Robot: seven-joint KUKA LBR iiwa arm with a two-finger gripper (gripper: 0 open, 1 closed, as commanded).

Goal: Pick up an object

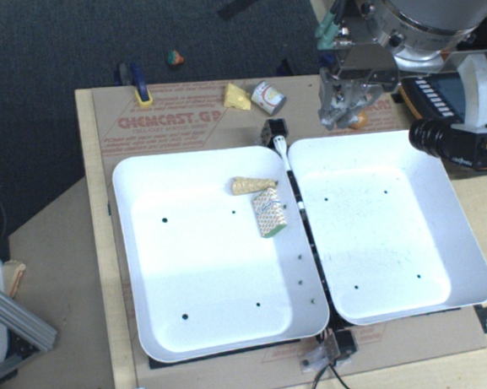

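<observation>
The right bin is lying beside the left bin on the surface. In the left bin, a patterned packet and a tan cone are sitting close together near the far right corner. Beyond the bins, a yellow scrap and a small box are resting on the surface. The gripper is hanging over the far edge of the right bin; something small and orange is showing at its tip, and I cannot tell its opening or whether it is gripping that.

arm: enters top right, orange band up | claw: points down, something orange between fingers
</observation>
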